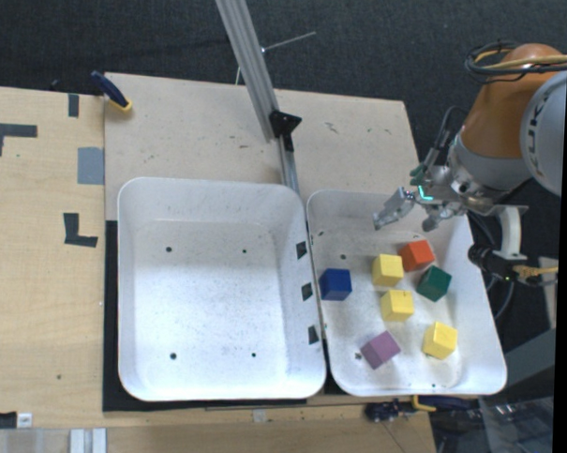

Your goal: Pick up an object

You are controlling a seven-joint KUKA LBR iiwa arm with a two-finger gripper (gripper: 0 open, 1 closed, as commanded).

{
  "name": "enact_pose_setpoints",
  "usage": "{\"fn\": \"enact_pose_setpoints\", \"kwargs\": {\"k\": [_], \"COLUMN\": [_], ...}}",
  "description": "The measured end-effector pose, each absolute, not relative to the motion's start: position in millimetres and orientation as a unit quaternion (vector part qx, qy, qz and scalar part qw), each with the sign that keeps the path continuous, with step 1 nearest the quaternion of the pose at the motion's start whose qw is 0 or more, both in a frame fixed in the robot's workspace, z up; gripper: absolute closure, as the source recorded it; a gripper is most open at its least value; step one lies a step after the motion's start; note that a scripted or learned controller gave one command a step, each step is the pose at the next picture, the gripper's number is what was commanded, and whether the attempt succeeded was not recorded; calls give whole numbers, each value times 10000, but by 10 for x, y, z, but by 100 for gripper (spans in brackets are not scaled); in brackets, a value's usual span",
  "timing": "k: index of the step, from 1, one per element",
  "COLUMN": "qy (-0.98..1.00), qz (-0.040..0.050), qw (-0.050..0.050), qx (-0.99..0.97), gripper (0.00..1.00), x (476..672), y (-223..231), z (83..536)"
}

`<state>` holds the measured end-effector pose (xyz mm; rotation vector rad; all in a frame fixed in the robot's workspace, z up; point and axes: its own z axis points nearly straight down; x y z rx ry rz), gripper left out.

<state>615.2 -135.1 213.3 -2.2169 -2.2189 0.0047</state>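
The tool (411, 210) hangs over the right bin (345, 209), its fingers spread with nothing between them. Below it lie an orange cube (417, 254), green cube (434, 283), three yellow cubes (388, 269), a blue cube (335, 284) and a purple cube (381, 349). The left bin (132, 261) sits beside it on the wooden counter (37, 285).

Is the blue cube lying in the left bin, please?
No, the blue cube lies in the right bin, close to its left wall, along with the other coloured cubes.
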Motion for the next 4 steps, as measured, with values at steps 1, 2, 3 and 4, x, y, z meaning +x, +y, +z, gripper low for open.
{"fn": "enact_pose_setpoints", "kwargs": {"k": [1, 2, 3, 4], "qy": [-7079, -7074, -7071, -7076], "qz": [4, 22, 29, 15], "qw": [6, 20, 24, 2], "qx": [-7063, -7068, -7071, -7066], "gripper": [0, 0, 0, 0], "x": [6162, 6100, 6071, 6066], "y": [-1351, -1269, -1346, -1342], "z": [2157, 1662, 1053, 910]}}
